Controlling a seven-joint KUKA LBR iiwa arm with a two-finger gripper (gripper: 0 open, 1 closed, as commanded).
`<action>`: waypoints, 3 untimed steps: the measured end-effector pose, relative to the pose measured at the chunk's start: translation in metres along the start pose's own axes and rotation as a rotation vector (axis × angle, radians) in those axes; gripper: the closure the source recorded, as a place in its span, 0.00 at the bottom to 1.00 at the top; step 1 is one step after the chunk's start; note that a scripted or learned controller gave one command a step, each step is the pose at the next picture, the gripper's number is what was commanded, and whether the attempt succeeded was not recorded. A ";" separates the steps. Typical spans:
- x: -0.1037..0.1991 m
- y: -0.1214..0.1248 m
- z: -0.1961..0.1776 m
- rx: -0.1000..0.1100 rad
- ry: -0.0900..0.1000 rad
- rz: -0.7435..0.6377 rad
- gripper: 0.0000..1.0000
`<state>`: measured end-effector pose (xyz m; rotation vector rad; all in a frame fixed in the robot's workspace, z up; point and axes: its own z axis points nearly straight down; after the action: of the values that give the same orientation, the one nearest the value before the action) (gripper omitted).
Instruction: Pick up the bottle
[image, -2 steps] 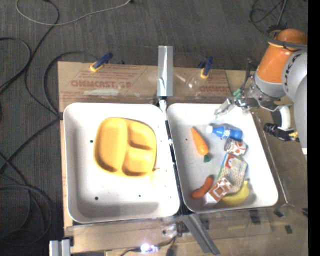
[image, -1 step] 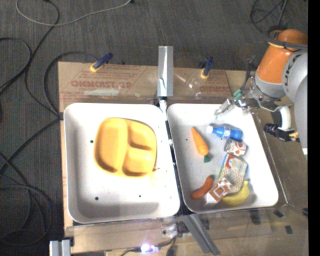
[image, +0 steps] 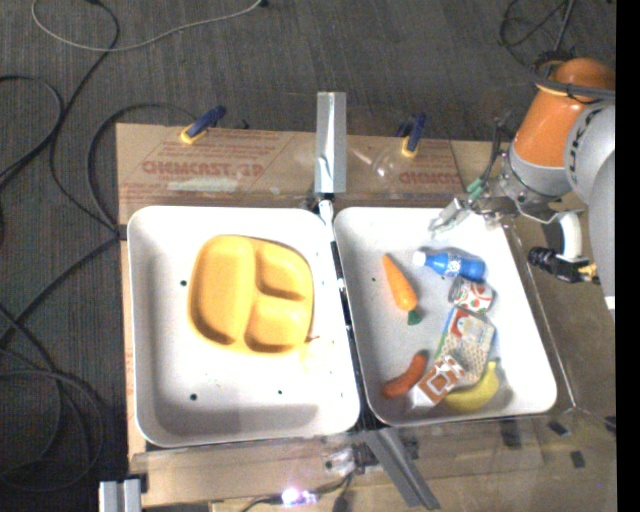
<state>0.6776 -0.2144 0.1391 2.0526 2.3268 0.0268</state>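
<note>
Bottle lies in the right bin, below and just left of the gripper.

The bottle (image: 452, 264), blue with a white cap end pointing left, rests on its side near the far wall of the right bin (image: 365, 300). The gripper (image: 450, 215) hangs above the bin's far rim, close to the bottle but apart from it, with nothing between its spread fingers. Beside the bottle lie a carrot (image: 400, 285), a red-and-white packet (image: 472, 296), a printed carton (image: 458, 358) whose lettering is too small to read, a sausage (image: 405, 375) and a banana (image: 476, 392). The left bin (image: 160, 390) holds a yellow divided tray (image: 252, 293). Red print on the cardboard (image: 205, 165) behind the bins is faded beyond reading.
</note>
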 end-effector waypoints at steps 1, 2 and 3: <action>0.001 0.002 0.000 -0.003 0.000 0.029 0.00; 0.001 0.003 0.000 -0.005 0.000 0.053 0.00; 0.001 0.003 0.000 -0.005 0.000 0.052 0.00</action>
<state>0.6799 -0.2127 0.1389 2.1105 2.2708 0.0344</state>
